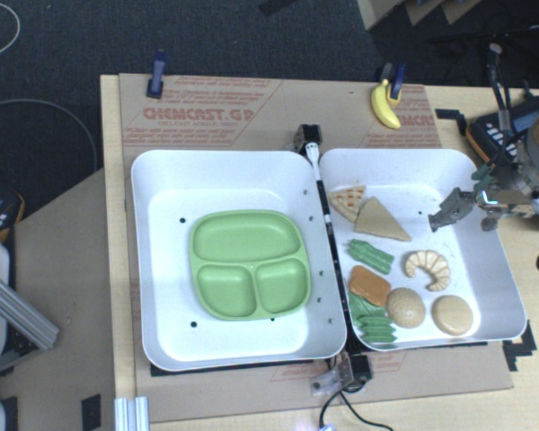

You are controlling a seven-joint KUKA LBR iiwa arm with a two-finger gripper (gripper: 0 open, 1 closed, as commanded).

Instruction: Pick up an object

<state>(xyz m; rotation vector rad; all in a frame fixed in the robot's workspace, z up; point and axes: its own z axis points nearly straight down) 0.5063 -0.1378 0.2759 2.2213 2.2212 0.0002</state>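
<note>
The right bin [499, 268] holds several toy foods: a pizza slice [348, 201], a tan wedge [380, 222], green beans [370, 256], a croissant [428, 268], a brown toast piece [369, 285], two round buns [405, 306] [452, 314] and a green pod [374, 325]. My gripper [468, 214] hangs over the bin's upper right part, to the right of the tan wedge and above the croissant. Its fingers [447, 211] stand apart, open, with only bare white bin floor between them.
In the left bin [153, 241] lies a green divided plate [250, 264]. A toy banana [385, 106] rests on the board behind the right bin, and a blue clip [156, 73] sits at the board's far left corner. The arm enters from the right edge.
</note>
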